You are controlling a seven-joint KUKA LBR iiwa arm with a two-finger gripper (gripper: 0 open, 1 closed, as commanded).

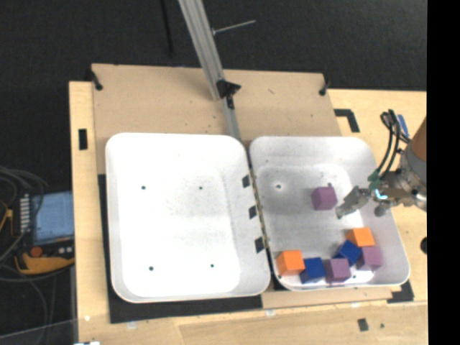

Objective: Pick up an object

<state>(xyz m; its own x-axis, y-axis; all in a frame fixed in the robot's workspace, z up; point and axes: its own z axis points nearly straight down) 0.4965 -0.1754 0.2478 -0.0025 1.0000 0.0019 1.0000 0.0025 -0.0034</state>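
Several small blocks lie in the right bin [287, 157]. A purple block [324, 197] sits alone near the bin's middle. Along the front edge are an orange block [291, 261], a blue block [313, 269] and a purple block [338, 269]. Further right, an orange block [360, 236], a blue block [350, 251] and a purple block [372, 256] sit close together. My gripper [353, 201] reaches in from the right, just right of the lone purple block and apart from it. Nothing shows between its fingers.
The left bin [180, 214] stands beside the right one. A slanted metal pole [205, 42] rises behind the bins. Cables and a blue box [43, 221] lie off the bench to the left.
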